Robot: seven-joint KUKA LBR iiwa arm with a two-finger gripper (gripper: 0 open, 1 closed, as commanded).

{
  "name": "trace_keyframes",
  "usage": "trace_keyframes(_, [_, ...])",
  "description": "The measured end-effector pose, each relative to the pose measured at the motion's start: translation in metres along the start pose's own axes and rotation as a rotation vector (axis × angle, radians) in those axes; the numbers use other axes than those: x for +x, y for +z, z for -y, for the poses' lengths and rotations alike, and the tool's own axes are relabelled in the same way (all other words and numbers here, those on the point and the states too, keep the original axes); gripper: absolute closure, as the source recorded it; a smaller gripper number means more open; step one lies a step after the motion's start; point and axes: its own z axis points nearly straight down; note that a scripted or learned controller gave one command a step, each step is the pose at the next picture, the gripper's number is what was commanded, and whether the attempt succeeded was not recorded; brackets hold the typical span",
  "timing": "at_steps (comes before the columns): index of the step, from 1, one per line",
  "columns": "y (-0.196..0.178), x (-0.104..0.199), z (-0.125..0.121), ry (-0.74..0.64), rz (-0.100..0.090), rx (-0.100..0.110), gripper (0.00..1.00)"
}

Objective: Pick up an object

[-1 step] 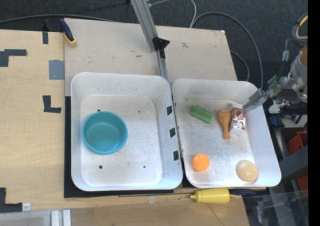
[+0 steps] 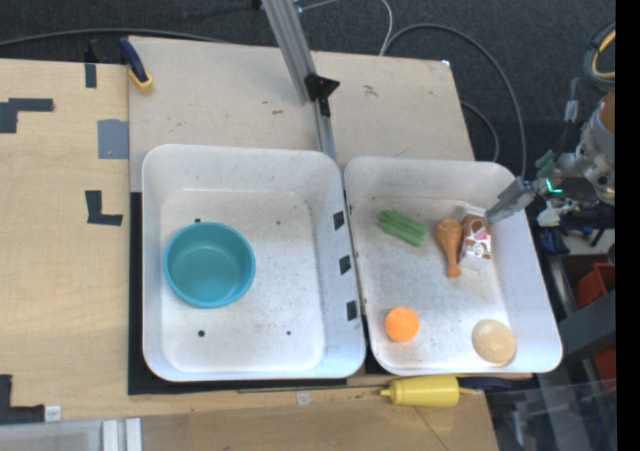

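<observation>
The right bin (image 2: 520, 269) holds a green ridged piece (image 2: 402, 228), a brown drumstick (image 2: 451, 242), a small red and white carton (image 2: 477, 239), an orange ball (image 2: 401, 324) and a pale round piece (image 2: 493, 340). My gripper (image 2: 503, 205) reaches in from the right, just over the bin's right rim. Its tip hangs close above the upper right corner of the carton. Nothing shows held in it.
A teal bowl (image 2: 209, 264) sits in the left bin (image 2: 240, 164). A yellow bottle (image 2: 428, 391) lies on the bench just in front of the right bin. A grey pole (image 2: 290, 24) slants up behind the bins. Cables loop at the back right.
</observation>
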Motion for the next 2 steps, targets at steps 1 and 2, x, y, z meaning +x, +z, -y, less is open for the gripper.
trace_keyframes(1, [0.051, -0.009, 0.004, 0.002, 0.000, 0.005, 0.00])
trace_keyframes(2, [0.100, -0.006, -0.004, 0.001, -0.001, 0.005, 0.00])
